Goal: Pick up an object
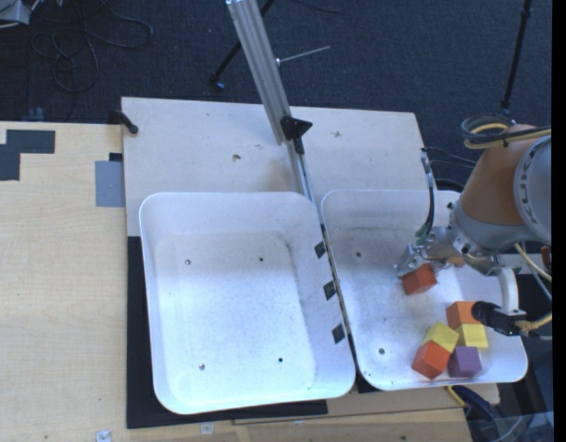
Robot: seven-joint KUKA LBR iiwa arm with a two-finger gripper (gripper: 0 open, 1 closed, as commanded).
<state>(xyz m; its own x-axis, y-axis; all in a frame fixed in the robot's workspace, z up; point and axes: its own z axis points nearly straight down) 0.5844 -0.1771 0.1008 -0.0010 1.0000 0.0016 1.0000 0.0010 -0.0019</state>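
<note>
Gripper (pixel 421 258) sits right over an orange block (pixel 418 281) in the right bin (pixel 375 212) — grip unclear.

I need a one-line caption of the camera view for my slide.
The pincer holds an orange block over the right bin, near five clustered blocks.

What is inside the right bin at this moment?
In the right bin lie an orange block just beneath the gripper and a cluster of orange, yellow and purple blocks near its front right corner. The arm covers the bin's far right part.
</note>
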